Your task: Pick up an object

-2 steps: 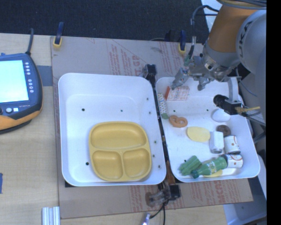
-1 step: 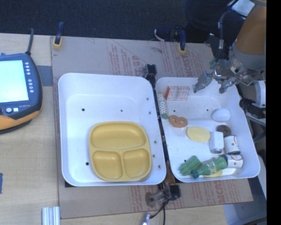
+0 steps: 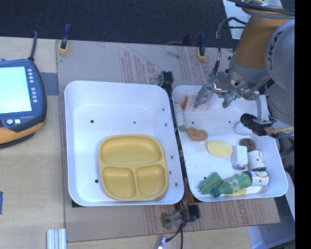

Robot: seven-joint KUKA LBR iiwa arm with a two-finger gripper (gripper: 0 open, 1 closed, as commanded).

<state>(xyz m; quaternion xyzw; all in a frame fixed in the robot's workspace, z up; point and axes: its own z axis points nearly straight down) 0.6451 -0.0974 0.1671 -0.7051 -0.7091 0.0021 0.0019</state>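
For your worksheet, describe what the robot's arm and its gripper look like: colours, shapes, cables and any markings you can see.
The arm is thick and rounded, grey, with a broad orange band above the wrist. Thin cables loop around that band. Below it sits a small metallic gripper of grey and silver parts, ending in slim fingers. No markings or lettering can be made out on the arm or gripper.
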